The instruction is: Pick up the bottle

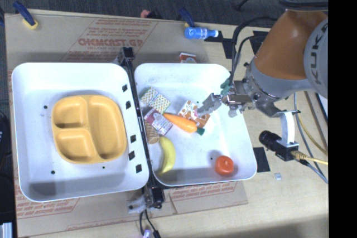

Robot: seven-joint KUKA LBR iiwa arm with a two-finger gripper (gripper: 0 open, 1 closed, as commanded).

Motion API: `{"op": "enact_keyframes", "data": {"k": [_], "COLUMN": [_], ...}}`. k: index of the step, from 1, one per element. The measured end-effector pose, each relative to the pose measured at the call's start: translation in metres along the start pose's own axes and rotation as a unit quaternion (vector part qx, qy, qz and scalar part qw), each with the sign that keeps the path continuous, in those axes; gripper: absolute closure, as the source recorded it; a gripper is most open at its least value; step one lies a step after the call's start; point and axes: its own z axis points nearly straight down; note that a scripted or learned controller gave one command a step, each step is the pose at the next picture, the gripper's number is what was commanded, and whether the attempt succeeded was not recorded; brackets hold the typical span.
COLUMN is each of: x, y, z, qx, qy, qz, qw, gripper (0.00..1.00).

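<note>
The bottle (200, 33), blue with a white cap, is laid on its side on the bench (279, 198), beyond the far rim of the right bin (184, 72). The pincer (215, 102) is positioned over that bin, above a carrot (181, 122) and small packets (192, 111). Whether the pincer is apart or together cannot be told.
</note>
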Motion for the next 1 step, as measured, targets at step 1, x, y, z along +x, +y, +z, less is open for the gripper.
{"op": "enact_keyframes", "data": {"k": [1], "x": [0.0003], "y": [0.0002], "z": [-0.0100], "qx": [0.001], "qy": [0.000], "qz": [-0.003], "qw": [1.0000], "gripper": [1.00]}}
